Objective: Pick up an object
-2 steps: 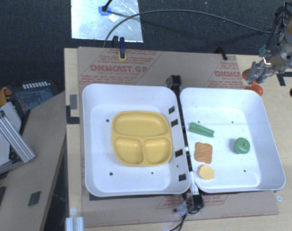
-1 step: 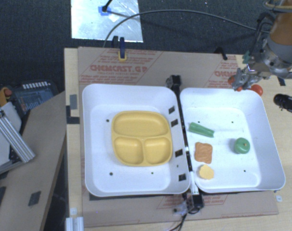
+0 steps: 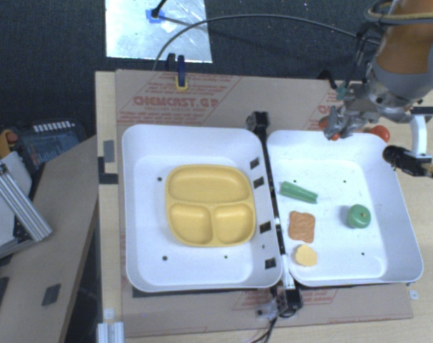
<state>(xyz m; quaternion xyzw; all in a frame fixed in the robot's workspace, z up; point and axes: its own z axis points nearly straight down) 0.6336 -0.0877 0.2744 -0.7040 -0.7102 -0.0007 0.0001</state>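
We saw the arm come in from the upper right, its orange band uppermost and the grey wrist below it angled down and to the left. The gripper hung at the end of the wrist, pointing downward, with nothing visible between its tips.

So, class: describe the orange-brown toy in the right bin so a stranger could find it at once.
Start at the right bin. Near its left wall lies the flat orange-brown piece, between the green stick and the yellow disc. It alone is squarish and rough-looking.
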